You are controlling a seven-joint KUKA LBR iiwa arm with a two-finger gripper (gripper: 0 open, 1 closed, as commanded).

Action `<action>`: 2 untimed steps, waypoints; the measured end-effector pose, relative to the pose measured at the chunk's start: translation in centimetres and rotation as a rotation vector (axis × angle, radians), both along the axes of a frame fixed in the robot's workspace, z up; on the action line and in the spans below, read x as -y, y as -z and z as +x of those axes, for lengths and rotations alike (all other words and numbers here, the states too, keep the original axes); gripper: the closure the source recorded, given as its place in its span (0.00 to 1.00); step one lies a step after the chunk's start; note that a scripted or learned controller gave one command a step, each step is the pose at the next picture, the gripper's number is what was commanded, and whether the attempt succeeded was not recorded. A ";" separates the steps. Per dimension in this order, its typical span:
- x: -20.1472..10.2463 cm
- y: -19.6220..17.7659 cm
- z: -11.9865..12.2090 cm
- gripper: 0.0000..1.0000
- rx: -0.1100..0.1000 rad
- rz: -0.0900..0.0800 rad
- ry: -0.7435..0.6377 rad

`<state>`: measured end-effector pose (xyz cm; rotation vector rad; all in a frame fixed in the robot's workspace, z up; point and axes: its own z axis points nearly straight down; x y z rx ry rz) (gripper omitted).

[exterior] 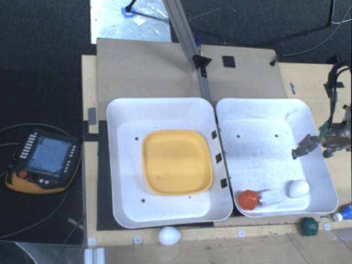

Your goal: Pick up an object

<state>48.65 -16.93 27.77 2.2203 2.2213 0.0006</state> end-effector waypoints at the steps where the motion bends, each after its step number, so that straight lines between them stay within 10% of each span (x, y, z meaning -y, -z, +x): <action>1: 0.8 5.8 -0.1 0.00 -0.005 0.001 0.001; 2: 1.6 11.3 0.4 0.00 -0.005 0.001 0.001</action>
